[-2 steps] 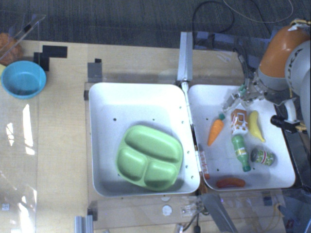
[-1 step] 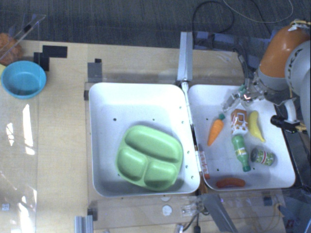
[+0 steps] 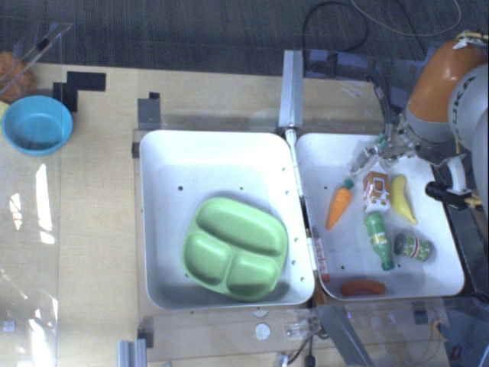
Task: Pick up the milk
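The milk [image 3: 375, 190] is a small orange and white carton lying in the right bin [image 3: 321, 153], between a carrot and a banana. My gripper [image 3: 372, 156] hangs just beyond the carton's far end, toward the back of the bin. Its metal fingers [image 3: 359, 161] are spread open with nothing between them. The grey arm with its orange band comes in from the upper right.
Around the milk lie a carrot [image 3: 338, 207], a banana [image 3: 402, 198], a green bottle [image 3: 378, 239], a small can [image 3: 413, 246] and a sausage [image 3: 363, 287]. The left bin [image 3: 164, 167] holds a green divided tray [image 3: 234, 247]. A blue bowl [image 3: 37, 125] sits at the bench's far left.
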